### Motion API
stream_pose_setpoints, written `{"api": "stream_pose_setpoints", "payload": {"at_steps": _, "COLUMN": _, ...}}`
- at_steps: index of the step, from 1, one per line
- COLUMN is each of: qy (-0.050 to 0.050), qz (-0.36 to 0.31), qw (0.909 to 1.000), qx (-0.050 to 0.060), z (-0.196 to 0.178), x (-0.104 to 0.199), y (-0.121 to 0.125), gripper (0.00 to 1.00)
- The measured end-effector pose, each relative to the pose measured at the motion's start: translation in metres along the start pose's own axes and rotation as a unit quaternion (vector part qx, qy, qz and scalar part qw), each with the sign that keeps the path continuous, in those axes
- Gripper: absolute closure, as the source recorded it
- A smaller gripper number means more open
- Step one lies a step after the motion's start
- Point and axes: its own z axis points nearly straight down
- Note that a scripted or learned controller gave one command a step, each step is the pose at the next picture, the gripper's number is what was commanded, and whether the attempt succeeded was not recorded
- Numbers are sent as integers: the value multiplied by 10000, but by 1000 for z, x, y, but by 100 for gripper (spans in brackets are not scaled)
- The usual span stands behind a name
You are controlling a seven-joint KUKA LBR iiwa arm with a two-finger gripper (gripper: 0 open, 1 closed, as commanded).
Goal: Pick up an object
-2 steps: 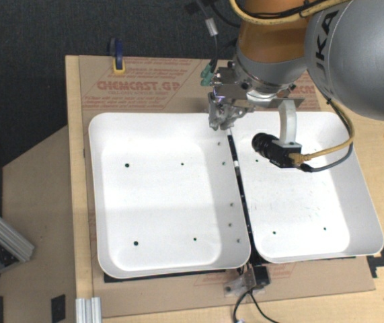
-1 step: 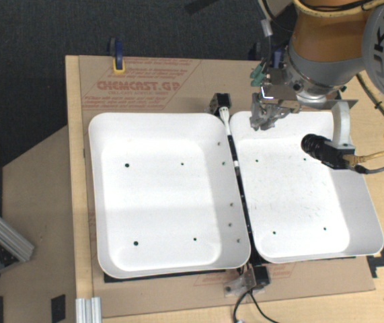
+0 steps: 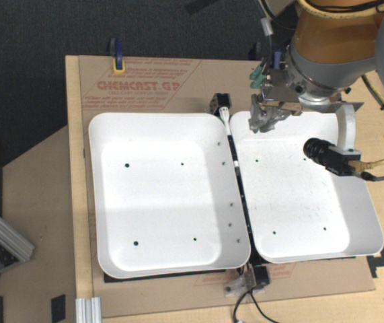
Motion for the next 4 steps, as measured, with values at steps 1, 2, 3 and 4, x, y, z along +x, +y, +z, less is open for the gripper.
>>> {"api": "stream_pose_setpoints", "payload": {"at_steps": 1, "qy": -4, "qz": -9, "qw": 10000, "qx": 58, "z": 87, "x": 40, "y": 35, "gripper": 100}}
{"api": "stream_pose_setpoints", "payload": {"at_steps": 2, "qy": 6, "qz": -15, "qw": 10000, "qx": -9, "z": 45, "x": 76, "y": 36, "gripper": 100}}
{"api": "stream_pose_setpoints", "payload": {"at_steps": 3, "qy": -10, "qz": 36, "qw": 10000, "qx": -15, "z": 5, "x": 22, "y": 39, "gripper": 100}}
{"api": "stream_pose_setpoints", "payload": {"at_steps": 4, "qy": -5, "qz": -3, "qw": 10000, "qx": 54, "z": 77, "x": 55, "y": 47, "gripper": 100}}
